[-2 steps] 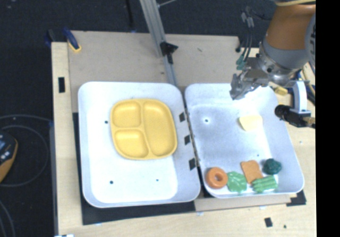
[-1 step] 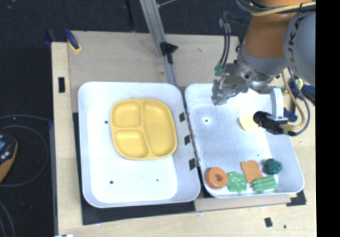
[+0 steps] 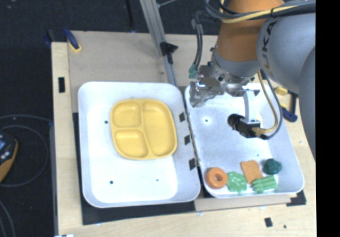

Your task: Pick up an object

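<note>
Gripper [image 3: 200, 94]: over the right bin's [image 3: 223, 140] upper-left corner; whether open or closed cannot be told, nothing visibly held. Well below it, along that bin's lower edge: orange ring [image 3: 216, 177], green lump [image 3: 236, 182], orange block [image 3: 250, 169], green bar [image 3: 264, 183], dark-green ball [image 3: 272, 166]. Lower left of gripper: yellow divided plate [image 3: 143, 128] in the left bin [image 3: 95, 177].

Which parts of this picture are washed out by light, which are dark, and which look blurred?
Camera view: both white bins glare bright, losing surface detail; the floor around the bench is nearly black; the tool looks soft and blurred, while the yellow tray stays fairly crisp.
</note>
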Tool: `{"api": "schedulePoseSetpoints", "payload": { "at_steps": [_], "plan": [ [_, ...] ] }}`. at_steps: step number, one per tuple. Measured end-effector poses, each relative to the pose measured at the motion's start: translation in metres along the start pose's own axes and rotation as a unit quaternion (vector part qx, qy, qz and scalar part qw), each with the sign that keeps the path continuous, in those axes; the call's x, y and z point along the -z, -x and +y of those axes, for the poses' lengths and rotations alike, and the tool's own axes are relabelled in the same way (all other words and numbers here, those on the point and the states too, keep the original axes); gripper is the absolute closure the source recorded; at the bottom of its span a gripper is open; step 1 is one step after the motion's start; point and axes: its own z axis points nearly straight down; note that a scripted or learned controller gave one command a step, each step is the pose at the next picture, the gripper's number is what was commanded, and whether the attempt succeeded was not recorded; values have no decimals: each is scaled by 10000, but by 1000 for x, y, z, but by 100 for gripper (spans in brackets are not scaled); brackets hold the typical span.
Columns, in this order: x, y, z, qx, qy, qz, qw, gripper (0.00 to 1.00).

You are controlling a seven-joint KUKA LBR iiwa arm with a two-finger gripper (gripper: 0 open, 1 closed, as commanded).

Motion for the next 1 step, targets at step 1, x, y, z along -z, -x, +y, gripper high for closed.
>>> {"api": "schedulePoseSetpoints", "payload": {
  "at_steps": [1],
  "plan": [
    [1,-50,-3,-7,8,-6,10000,100]
  ]
}}
